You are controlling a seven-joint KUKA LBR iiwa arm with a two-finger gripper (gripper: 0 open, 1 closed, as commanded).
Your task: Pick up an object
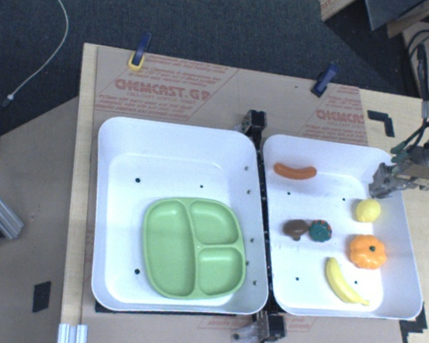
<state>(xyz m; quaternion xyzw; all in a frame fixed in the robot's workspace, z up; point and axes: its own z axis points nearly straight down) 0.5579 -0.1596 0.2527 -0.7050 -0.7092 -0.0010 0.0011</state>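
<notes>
The right bin (pixel 293 291) holds an orange sausage (pixel 294 170) at the back, a yellow lemon (pixel 367 210) on the right, a small orange pumpkin (pixel 367 252), a banana (pixel 344 282) near the front, and a brown and teal toy (pixel 307 230) in the middle. My gripper (pixel 382 187) hangs at the bin's back right edge, just above and behind the lemon. Nothing shows between its fingers.
The left bin (pixel 122 155) holds a green divided plate (pixel 193 247). Black clips (pixel 254 120) join the bins at the back and front. Blue clamps (pixel 325 78) sit on the cardboard behind the bins.
</notes>
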